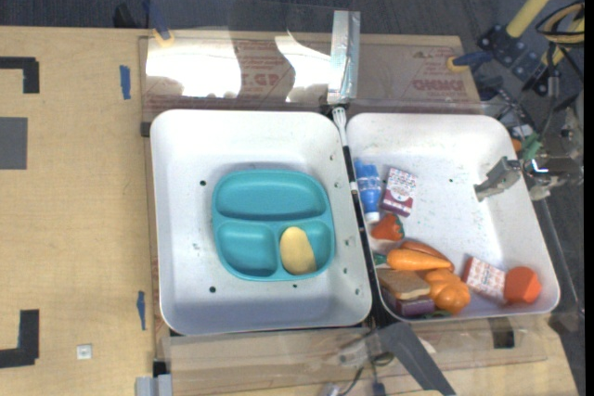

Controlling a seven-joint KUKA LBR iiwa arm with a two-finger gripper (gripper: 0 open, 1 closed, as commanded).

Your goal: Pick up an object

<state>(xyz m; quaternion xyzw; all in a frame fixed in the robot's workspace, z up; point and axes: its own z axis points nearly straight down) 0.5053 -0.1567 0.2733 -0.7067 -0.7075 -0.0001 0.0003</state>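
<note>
**Right bin, contents by distance from tool**

- Tool (494, 183): grey, over right bin (436, 133) close to its right-hand rim, upper half, above bare white floor. Spread or closed: can't tell at this res. Apart from every item listed.
- Red-white box (483, 275): nearest lot, below tool in view, lying flat near bin's front edge.
- Orange-red round item (522, 285): just beside that box on its right, below tool, in front-right corner.
- Red-white carton (401, 190): level w/ tool, toward view's left, lying flat.
- Blue bottle (368, 185): beyond carton from tool, along bin's left wall, on its side.
- Small red item w/ green top (388, 227): below-left of tool, under the carton.
- Carrot (422, 257): below-left of tool, lying across, tip pointing toward the box.
- Orange lump (452, 295): under carrot's right end, touching it.
- Brown-purple block (408, 290): just beside the lump on its left, front-left corner; type not clear.

**Left bin, well apart from tool**

- Left bin (176, 199): touches right bin along shared rim.
- Teal divided plate (264, 199): centre of bin, 3 compartments.
- Yellow oval item (297, 250): in plate's lower-right compartment, far-left and lower than tool.

**Surround, farthest**

- Clear panel (241, 60): behind left bin, up-left of tool, glare on it.
- Worktop (74, 199): tan board, black corner marks, blue tape bits, at far left.
</note>
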